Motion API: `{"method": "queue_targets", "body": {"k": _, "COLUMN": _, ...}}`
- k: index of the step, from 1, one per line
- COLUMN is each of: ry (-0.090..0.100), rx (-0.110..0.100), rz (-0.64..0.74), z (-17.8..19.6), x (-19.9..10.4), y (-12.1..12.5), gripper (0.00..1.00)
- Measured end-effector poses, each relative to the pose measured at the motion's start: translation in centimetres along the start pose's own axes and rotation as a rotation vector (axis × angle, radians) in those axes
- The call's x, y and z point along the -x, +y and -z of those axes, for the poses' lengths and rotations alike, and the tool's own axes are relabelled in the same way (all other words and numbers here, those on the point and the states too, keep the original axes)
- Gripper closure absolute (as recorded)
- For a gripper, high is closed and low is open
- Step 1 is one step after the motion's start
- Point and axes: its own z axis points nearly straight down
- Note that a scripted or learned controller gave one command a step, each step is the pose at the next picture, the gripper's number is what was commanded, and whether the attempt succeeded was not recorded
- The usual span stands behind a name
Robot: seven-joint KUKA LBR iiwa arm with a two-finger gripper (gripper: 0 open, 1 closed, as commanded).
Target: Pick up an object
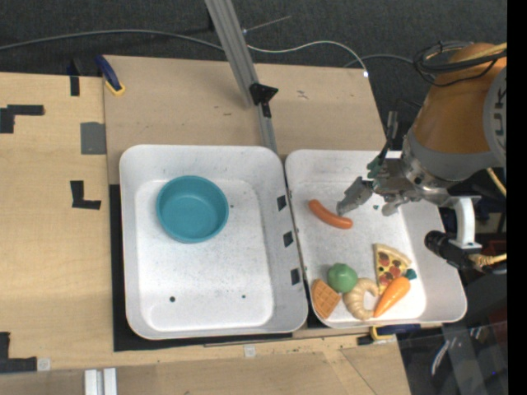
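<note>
We see a pale wooden bench [49,245], dark carpet [99,6] beyond its far edge, black tape marks [80,194], a slanting grey metal pole [235,44], thin cables [123,33]

Two shallow white plastic bins side by side on the wooden bench [49,245]. Left white bin [206,303] holds a round teal plastic bowl [193,208], toward its 10 o'clock corner. Right white bin [436,303] holds the rest: orange toy sausage [330,215] near its 10 o'clock area; toy pizza slice [390,261] at about 4 o'clock from the sausage. Along the bin's 6 o'clock edge, left to right: waffle-patterned toy biscuit [325,299], green toy vegetable [342,276] just behind it, beige toy croissant [361,299], orange toy carrot [392,295] touching the croissant. Two-finger gripper [375,197] sits just at 3 o'clock of the sausage, above the bin.
</note>
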Motion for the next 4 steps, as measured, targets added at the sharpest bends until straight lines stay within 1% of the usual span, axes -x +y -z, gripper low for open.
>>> {"method": "queue_targets", "body": {"k": 1, "ry": 0.0, "rx": 0.0, "rz": 0.0, "z": 0.0, "x": 0.0, "y": 0.0, "gripper": 0.0}}
{"method": "queue_targets", "body": {"k": 2, "ry": 0.0, "rx": -0.007, "rz": -0.002, "z": -6.3, "x": 0.4, "y": -0.4, "gripper": 0.0}}
{"method": "queue_targets", "body": {"k": 3, "ry": 0.0, "rx": -0.006, "rz": -0.002, "z": -11.4, "x": 0.6, "y": -1.5, "gripper": 0.0}}
{"method": "queue_targets", "body": {"k": 4, "ry": -0.002, "rx": 0.001, "rz": -0.001, "z": -15.9, "x": 0.6, "y": -1.5, "gripper": 0.0}}
